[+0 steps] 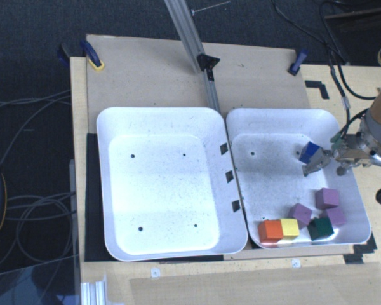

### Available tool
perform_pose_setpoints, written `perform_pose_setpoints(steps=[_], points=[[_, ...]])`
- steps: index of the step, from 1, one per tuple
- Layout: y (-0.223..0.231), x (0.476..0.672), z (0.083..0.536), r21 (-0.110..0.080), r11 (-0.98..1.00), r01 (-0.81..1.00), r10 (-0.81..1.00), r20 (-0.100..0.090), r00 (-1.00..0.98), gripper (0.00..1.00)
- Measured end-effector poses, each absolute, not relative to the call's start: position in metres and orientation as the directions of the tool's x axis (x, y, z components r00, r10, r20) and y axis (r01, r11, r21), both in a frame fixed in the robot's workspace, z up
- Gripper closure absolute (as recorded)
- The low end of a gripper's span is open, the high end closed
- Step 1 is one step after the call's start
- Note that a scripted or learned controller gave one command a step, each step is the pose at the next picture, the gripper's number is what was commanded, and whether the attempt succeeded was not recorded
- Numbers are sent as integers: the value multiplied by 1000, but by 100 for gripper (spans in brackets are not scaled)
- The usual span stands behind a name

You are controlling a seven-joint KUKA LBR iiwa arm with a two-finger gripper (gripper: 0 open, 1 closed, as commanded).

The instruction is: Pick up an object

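My gripper (pixel 317 159) reaches in from the right over the right bin (pixel 267 126), at its right-hand side. A small blue block (pixel 310 151) sits right at the gripper's tip, touching it or very close to it. Whether the block is held or just lies beside the tip is unclear from this angle. Near the bin's front right corner lie three purple blocks (pixel 329 197), (pixel 335 216), (pixel 301 211), a yellow block (pixel 289 227), an orange block (pixel 271 229) and a dark green block (pixel 319 229).
The left bin (pixel 114 126) stands beside the right one, with black clips (pixel 229 175) along the shared wall. A metal pole (pixel 187 24) slants over the bench behind the bins. Blue clamps (pixel 92 54), (pixel 298 61) hold the board's back corners.
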State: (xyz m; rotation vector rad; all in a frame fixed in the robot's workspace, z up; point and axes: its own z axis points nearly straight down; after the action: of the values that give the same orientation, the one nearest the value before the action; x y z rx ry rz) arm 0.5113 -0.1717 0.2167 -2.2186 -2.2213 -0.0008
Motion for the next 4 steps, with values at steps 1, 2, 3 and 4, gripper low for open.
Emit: perform_pose_setpoints(steps=[1,2,3,4], points=[[-172,511,217,0,1,1000,1000,1,-1,0],[-163,515,169,-6,1,1000,1000,3,-1,0],[-173,512,118,-7,-1,1000,1000,3,1,0],[-171,514,101,2,2,1000,1000,3,-2,0]])
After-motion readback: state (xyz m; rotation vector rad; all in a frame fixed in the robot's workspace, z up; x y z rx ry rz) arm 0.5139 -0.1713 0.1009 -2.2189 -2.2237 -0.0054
